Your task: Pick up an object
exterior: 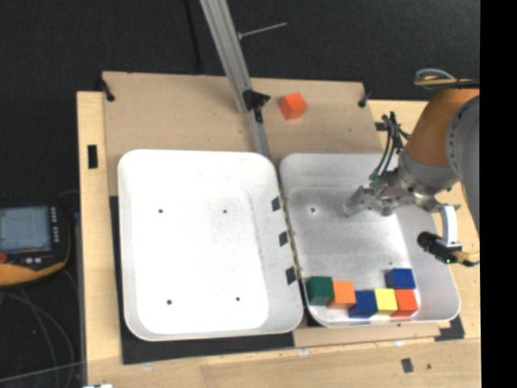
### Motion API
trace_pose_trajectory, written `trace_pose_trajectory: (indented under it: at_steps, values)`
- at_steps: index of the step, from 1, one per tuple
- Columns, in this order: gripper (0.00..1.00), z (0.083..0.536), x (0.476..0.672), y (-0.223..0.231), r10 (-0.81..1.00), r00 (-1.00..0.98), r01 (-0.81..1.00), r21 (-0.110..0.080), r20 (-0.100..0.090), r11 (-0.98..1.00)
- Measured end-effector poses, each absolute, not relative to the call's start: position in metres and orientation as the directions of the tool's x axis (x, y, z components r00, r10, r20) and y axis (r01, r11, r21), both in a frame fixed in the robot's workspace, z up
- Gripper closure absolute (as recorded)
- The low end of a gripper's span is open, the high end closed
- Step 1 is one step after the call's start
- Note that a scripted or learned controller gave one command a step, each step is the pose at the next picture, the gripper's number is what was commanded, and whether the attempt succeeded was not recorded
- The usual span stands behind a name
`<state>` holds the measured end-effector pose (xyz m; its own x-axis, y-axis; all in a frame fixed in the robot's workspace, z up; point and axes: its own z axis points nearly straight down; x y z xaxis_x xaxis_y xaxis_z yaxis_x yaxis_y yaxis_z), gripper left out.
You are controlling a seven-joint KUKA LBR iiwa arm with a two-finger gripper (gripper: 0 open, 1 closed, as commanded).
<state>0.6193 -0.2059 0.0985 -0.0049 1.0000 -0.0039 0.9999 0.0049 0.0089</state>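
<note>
A pale wooden bench (93,217) stands on dark carpet, bearing two shallow white bins side by side; the left bin (198,241) and the right bin (363,241) touch along one edge; a metal pole (230,55) slants up toward twelve o'clock, with an orange cube (292,106) on the board just beside its foot; at nine o'clock a small screen device (28,237) lies off the bench. The blocks (363,294) form a row along the right bin's six o'clock wall, long axis running three to nine: green, orange, blue, yellow, red-orange, another blue behind. The gripper (355,203) hovers low over that bin's centre, apparently holding nothing; its jaws are too blurred to judge.
</note>
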Motion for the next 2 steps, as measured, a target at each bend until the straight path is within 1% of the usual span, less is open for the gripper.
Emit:
trace_pose_trajectory:
  at_steps: [1, 2]
  values:
    - [0.00, 0.261, 0.619, -0.174, 1.000, -0.005, 1.000, 0.011, -0.003, 0.005]
    - [0.00, 0.150, 0.590, -0.161, 1.000, 0.000, 1.000, -0.008, 0.001, 0.000]
